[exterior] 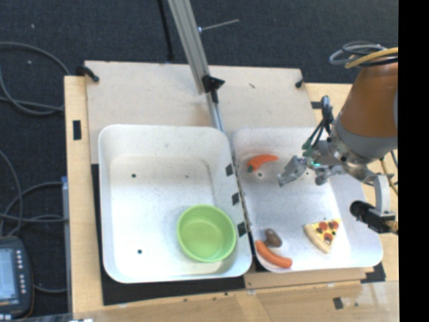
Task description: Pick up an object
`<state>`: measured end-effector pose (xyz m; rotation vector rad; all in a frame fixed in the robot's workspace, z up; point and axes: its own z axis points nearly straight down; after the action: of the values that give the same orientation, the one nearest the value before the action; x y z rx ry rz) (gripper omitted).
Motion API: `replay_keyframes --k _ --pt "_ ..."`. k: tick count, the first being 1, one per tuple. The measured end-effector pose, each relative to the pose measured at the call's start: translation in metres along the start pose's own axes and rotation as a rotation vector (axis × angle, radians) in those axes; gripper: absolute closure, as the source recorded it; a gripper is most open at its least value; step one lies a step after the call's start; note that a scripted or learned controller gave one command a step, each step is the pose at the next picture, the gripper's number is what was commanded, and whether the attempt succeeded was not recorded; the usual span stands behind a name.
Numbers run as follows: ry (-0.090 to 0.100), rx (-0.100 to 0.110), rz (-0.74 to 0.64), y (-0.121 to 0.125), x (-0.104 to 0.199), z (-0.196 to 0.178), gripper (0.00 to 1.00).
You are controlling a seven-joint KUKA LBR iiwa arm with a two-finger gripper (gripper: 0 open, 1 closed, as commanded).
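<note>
Hovering over the right bin (348, 250), the gripper (292, 171) sits just beside the orange carrot-like toy (261, 160).

You cannot tell from here whether the pincer is wide or narrow. Taking that toy as your landmark: the pizza slice (322, 234) lies well apart toward the near rim, the brown piece (273, 237) and sausage (273, 255) nearer the corner, the green bowl (206, 232) across the divider. Centre over the toy before lowering. No writing is readable.
</note>
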<state>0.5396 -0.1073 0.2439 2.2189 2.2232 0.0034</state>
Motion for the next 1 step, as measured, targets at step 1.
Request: replay_keyframes --k 1 --pt "-0.003 0.006 0.004 0.0077 0.0029 0.0567 0.00"
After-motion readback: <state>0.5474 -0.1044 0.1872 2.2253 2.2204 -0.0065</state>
